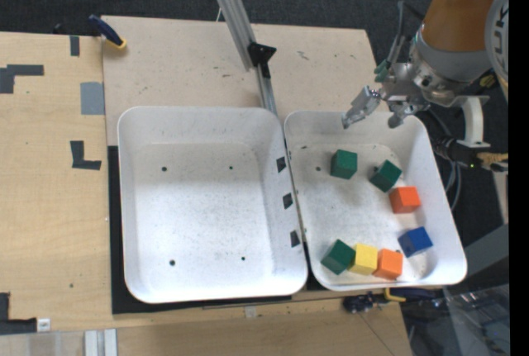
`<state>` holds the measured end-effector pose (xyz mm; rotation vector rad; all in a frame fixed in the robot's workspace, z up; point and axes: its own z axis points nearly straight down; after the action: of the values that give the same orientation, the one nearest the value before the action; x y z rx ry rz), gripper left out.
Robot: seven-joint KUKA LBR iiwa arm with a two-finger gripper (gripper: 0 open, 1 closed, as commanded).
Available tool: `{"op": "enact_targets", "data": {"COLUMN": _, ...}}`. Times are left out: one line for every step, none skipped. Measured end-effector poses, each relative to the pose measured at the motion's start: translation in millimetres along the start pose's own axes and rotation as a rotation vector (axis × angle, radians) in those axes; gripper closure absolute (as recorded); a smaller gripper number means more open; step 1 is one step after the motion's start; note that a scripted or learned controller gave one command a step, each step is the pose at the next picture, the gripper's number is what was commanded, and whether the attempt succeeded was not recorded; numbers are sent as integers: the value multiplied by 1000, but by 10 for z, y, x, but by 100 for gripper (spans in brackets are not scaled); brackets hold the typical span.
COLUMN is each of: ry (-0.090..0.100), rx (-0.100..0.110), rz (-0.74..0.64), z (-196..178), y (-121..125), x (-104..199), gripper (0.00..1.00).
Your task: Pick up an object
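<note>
gripper [376,108] spread, nothing between fingers | above right bin [442,206] far edge | green cube [344,163] near

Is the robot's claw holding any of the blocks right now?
No. The gripper is open and holds nothing, up by the right bin's far edge; the nearest green block lies untouched.

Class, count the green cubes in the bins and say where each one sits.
3, all in the right bin: one near its middle top, one just right of it, one at the bottom beside the yellow cube. None seems hidden.
</note>
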<state>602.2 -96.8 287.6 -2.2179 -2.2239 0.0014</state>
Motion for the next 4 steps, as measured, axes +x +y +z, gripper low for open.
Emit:
{"op": "enact_targets", "data": {"ry": 0, "rx": 0, "rz": 0, "z": -1, "y": 0, "x": -1, "gripper": 0}}
{"op": "enact_targets", "data": {"ry": -1, "rx": 5, "rz": 2, "z": 439, "y": -33, "x": 31, "gripper": 0}}
{"op": "enact_targets", "data": {"ry": -1, "rx": 5, "rz": 1, "z": 882, "y": -12, "x": 42, "gripper": 0}}
{"op": "enact_targets", "data": {"ry": 0, "rx": 7, "rz": 2, "z": 1532, "y": -14, "x": 32, "gripper": 0}}
